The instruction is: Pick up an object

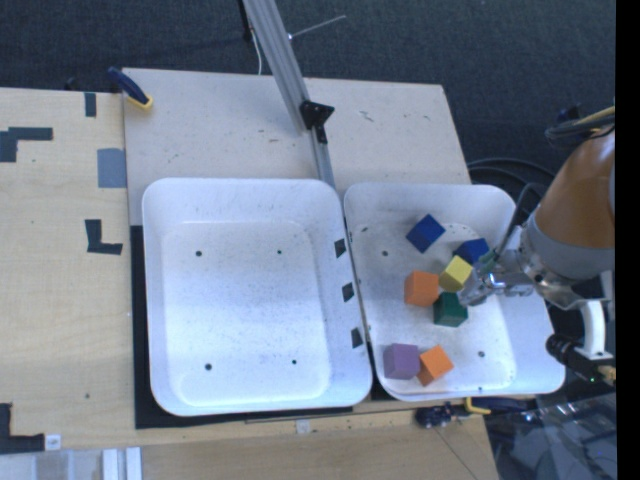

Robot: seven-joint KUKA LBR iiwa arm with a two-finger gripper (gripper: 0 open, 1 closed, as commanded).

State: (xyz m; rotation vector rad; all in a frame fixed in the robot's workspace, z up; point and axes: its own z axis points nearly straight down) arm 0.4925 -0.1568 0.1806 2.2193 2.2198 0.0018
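The right bin [500, 368] holds several foam blocks. A blue cube [425, 233] lies toward the back, with a second blue block [472, 250] to its right. A yellow block [458, 271], an orange cube [421, 288] and a green block [450, 310] cluster in the middle. A purple cube [401, 360] and a small orange block [435, 364] rest near the front wall. My gripper [483, 283] is low in this bin, right beside the yellow and green blocks. Contact with either block cannot be made out.
The left bin [160, 268] sits beside the right one, sharing a middle wall. A slanted metal rail [285, 58] runs down to the bins' back edge. The grey and orange arm [575, 218] covers the right bin's right side. A blue and yellow tool [130, 88] lies on the bench at far left.
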